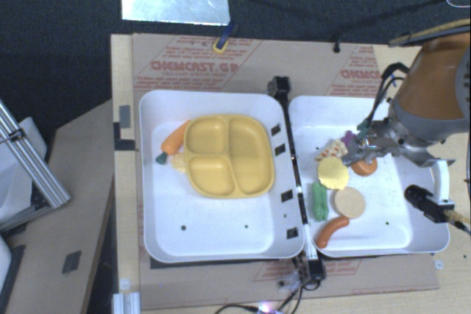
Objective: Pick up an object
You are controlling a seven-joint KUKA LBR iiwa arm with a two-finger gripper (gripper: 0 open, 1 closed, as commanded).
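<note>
The hand [358,153] hovers low in the right bin [419,232] beside the yellow toy lemon [333,173]; whether it is clenched I cannot tell. The lemon looks light, stiff and smooth; best gripped across its middle.

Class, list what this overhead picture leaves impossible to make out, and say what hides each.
- Tool: fingers too small and blurred to judge.
- Orange round piece: partly covered by the tool.
- Carrot: one side tucked behind the yellow divided plate.
- Arm: cut off by the right edge.
</note>
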